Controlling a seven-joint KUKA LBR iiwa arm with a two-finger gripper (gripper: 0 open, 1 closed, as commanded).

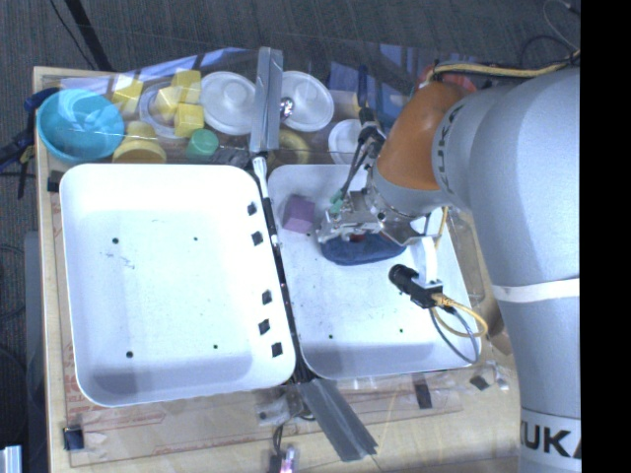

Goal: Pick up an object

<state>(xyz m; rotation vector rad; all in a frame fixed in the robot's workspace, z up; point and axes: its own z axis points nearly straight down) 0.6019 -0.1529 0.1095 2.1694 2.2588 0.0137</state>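
Note:
My gripper (347, 229) is down in the right bin (370, 343), near its far side, reaching in from the right under the orange-banded wrist. Directly beneath and around it lies a dark blue rounded object (360, 252), which the gripper touches or nearly touches. A small purple block (297, 213) rests just to the left of the gripper, near the bin's far left corner. The wrist and gripper body hide part of the blue object.
The left bin (158, 284) sits beside the right one, with a divider strip between them. Behind the bins stand a blue bowl (79, 123), yellow cups (177, 101), white lids (229, 101) and a green cap (203, 144). The arm's grey body covers the right side.

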